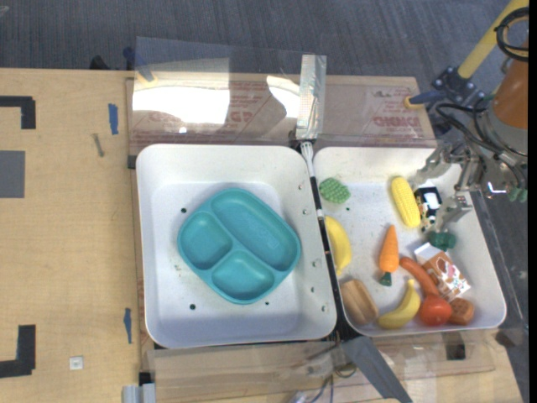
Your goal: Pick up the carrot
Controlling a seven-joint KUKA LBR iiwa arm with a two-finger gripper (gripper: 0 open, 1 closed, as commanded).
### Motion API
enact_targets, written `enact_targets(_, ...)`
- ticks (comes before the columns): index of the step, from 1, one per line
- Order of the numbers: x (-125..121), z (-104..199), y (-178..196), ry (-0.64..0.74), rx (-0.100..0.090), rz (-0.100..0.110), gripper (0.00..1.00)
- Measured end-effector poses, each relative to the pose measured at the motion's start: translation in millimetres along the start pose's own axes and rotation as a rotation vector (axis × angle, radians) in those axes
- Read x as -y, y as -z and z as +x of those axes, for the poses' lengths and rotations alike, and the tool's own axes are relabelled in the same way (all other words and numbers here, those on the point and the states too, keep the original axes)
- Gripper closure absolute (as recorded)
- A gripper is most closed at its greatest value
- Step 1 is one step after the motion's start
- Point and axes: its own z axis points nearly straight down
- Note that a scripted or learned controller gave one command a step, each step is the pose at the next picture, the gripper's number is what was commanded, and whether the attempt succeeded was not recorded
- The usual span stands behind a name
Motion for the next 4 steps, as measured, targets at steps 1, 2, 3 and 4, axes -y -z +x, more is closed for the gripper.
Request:
enact_targets(1, -29, -4, -111, -0.055, 0.017, 0.0, 0.0)
enact_targets(2, -64, 6, -139, -0.063, 0.002, -0.003, 0.0)
enact_targets(3, -70, 58, -139, -0.095, 0.0, -0.001, 0.0)
enact_targets(4, -70, 54, -126, -0.093, 0.011, 0.001, 1.0)
